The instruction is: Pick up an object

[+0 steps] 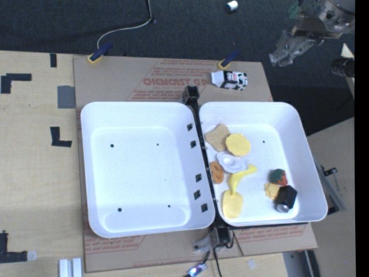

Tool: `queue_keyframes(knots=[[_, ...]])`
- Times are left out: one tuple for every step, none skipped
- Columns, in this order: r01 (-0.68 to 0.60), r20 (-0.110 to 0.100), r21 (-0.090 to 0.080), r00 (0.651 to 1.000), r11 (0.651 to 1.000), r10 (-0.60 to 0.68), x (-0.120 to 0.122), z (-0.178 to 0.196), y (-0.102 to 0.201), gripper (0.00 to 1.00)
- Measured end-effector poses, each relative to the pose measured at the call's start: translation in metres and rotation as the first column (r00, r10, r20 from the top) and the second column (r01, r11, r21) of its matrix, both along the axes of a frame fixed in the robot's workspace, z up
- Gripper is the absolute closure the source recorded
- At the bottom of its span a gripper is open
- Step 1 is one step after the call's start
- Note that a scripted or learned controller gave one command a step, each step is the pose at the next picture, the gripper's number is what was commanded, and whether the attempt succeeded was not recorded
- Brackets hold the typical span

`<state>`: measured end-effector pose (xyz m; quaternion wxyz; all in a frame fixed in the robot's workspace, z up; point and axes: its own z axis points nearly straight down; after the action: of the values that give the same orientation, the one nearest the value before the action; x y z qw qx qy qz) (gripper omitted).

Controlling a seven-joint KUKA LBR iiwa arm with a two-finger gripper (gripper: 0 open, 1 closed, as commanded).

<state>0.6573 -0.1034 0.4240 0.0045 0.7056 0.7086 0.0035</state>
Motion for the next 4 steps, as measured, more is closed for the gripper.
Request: queue_keyframes(knots=[[0.003,0.002,-0.002,1.0,1.0,-0.003,-0.033,0.12,-0.012,1.0],[0.013,-0.012,-0.002,1.0,1.0,-0.013,-0.066,0.111,-0.105,1.0],[0.002,-0.012,0.002,1.0,1.0,-0.002,-0.112,0.111,-0.066,1.0],[0.009,-0.012,-0.001,1.0,1.0,-0.009,-0.143,0.111,-0.124,1.0]])
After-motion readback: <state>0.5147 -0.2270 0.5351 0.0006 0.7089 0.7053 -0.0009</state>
